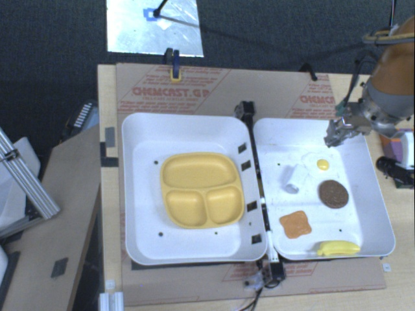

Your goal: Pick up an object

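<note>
Yellow banana [338,247] along right bin's [382,219] front edge, orange square toast [295,224], round brown patty [333,194], small egg [322,165], pale cylinder [290,178], glossy yellow three-part tray [200,189] in left bin [139,173], hand [336,135] above right bin's back edge, spread unclear.

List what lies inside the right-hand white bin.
Inside the shallow white right bin: a small yellow round piece, a white cylinder, a brown round patty, an orange flat piece and a yellow banana-shaped piece. The end effector covers part of the far rim.
</note>
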